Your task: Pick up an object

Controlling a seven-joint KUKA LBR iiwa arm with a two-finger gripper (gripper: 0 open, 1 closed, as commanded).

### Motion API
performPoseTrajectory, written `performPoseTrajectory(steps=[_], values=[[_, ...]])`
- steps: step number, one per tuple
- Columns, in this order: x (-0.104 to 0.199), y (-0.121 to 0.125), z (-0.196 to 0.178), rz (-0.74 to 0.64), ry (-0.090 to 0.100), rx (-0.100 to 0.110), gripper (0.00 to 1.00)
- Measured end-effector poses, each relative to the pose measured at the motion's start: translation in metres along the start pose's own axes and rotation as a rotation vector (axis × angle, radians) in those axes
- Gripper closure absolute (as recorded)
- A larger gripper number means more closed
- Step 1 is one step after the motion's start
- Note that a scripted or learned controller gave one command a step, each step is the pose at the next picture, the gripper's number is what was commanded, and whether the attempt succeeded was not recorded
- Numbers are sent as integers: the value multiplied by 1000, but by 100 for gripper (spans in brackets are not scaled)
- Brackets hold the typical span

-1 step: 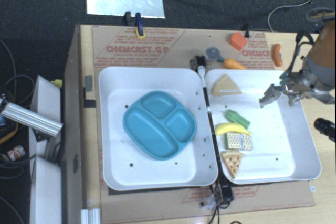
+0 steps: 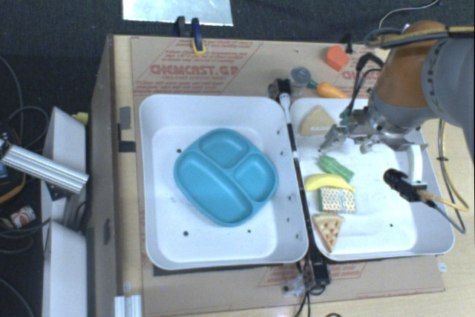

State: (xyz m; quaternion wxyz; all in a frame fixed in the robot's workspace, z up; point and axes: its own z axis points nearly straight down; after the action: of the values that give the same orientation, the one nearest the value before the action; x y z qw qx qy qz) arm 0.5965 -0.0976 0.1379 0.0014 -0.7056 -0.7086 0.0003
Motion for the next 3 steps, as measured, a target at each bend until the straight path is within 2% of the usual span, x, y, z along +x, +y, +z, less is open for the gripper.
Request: performPoseTrajectory(steps=[1,2,3], values=[[10,-40,50,3,-4,-13,0],[6,63,49,-1,-4,-11,0],[8,37,49,2,-5,-13,0]])
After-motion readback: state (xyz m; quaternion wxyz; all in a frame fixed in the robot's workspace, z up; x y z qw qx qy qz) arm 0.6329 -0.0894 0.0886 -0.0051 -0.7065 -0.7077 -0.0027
